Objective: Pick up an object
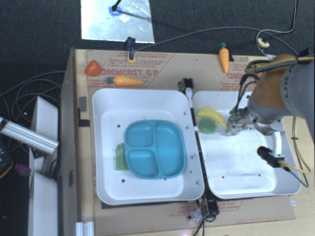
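at right bin (246,178) | banana (211,116) long axis upper-left to lower-right | gripper (231,127) opening: cannot tell

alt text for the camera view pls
A grey arm reaches from the right over the right bin, its pincer beside a banana and a green ball. The left bin holds a blue divided plate.

Hidden and cut off

The arm (290,85) runs off the right edge; the gripper (235,124) fingers are too small to read; the blue plate (155,148) covers part of the green object (120,157).
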Controlling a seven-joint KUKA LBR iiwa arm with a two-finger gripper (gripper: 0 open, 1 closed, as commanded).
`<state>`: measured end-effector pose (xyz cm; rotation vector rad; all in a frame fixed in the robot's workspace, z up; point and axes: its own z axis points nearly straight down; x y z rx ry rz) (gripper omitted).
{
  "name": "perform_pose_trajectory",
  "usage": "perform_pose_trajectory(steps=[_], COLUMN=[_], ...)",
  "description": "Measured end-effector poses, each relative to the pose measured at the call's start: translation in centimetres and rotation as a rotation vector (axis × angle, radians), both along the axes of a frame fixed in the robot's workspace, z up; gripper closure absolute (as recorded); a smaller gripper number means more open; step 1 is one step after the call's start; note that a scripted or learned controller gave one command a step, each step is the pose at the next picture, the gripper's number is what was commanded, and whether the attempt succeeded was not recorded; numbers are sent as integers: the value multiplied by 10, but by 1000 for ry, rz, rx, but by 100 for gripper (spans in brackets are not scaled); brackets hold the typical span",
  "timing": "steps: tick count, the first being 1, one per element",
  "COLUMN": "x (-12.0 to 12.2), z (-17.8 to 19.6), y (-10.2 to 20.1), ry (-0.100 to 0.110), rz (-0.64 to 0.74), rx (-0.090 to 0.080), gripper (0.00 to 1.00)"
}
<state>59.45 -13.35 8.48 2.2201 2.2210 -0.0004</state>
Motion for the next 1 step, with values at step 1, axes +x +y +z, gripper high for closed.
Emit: perform_pose_trajectory(steps=[1], x=[1], z=[11], y=[1], ry=[-3], rz=[2], rx=[0], gripper=[100])
